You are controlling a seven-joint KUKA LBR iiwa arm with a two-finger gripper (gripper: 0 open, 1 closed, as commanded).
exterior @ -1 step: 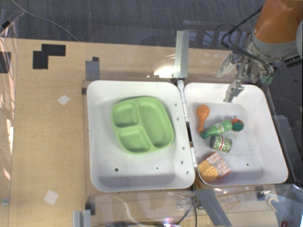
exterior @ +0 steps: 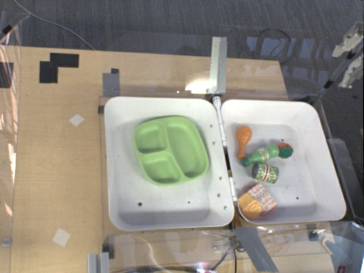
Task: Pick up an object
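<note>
The right bin holds several small items. An orange drumstick-shaped toy lies near the divider. Just right of it is a green bottle-shaped toy with a red and green tip. A small dark green can lies below that. An orange and yellow packet rests in the front left corner of this bin. The left bin holds a light green divided plate, lying flat.
A metal post stands behind the divider between the bins. Black marks sit on the wooden bench at the far left. Pale, blurred parts hang at the upper right edge, above the floor.
</note>
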